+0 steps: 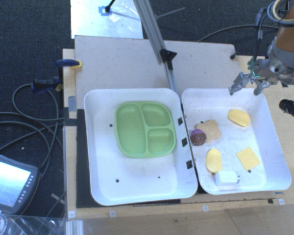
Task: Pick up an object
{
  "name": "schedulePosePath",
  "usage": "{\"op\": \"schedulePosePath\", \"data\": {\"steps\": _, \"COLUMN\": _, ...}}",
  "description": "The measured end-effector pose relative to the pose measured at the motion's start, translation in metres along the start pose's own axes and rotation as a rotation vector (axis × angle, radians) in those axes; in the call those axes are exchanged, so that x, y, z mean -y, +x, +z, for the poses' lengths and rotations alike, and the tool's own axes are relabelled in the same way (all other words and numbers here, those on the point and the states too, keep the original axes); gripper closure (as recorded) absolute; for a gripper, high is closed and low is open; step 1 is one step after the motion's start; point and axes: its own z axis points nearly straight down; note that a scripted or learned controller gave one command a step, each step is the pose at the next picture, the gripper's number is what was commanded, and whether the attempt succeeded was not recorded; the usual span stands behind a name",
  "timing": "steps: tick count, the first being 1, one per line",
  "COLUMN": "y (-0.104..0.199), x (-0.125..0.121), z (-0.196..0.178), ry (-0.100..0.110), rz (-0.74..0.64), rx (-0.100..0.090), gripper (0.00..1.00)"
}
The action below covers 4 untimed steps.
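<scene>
Arm: grey w/ orange band, reaches in from view's right, upper corner.
Pincer (249,85): metal, two fingers spread apart, nothing between them; hangs over far rim of right bin.
Right bin (274,146): shallow white plastic, rounded corners, speckled floor.
Yellow oval (239,117): smooth, lemon-ish shape, far part of right bin, nearest obj to pincer but apart from it.
Tan piece (211,129): flat, roughly square, toast-like, grainy surface; mid-left of right bin.
Purple ball (198,137): round, dark, mottled; touching tan piece's near-left corner.
Yellow blob (213,160): smooth elongated oval, near part of bin.
Yellow square (248,158): flat, thin, cheese-slice look, tilted; right of blob, apart.
White block (227,177): small rounded rect, pale, just beside blob's near end.
Left bin (100,180): same white plastic, few dark dots on floor.
Green tray (145,129): glossy light-green plastic, rounded square, three compartments; sits in left bin's far half.
Table (117,62): flat beige board under both bins.
</scene>
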Motion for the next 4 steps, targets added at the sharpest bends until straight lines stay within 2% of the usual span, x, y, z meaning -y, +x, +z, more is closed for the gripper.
{"op": "schedulePosePath", "data": {"steps": 1, "y": 0.0, "x": 0.0, "z": 0.0, "ry": 0.0, "rz": -0.001, "rx": 0.0, "gripper": 0.0}}
{"op": "schedulePosePath", "data": {"steps": 2, "y": 0.006, "x": 0.0, "z": 0.061, "ry": 0.005, "rz": -0.002, "rx": -0.001, "gripper": 0.0}}
{"op": "schedulePosePath", "data": {"steps": 4, "y": 0.001, "x": -0.003, "z": 0.157, "ry": 0.004, "rz": 0.004, "rx": -0.001, "gripper": 0.0}}
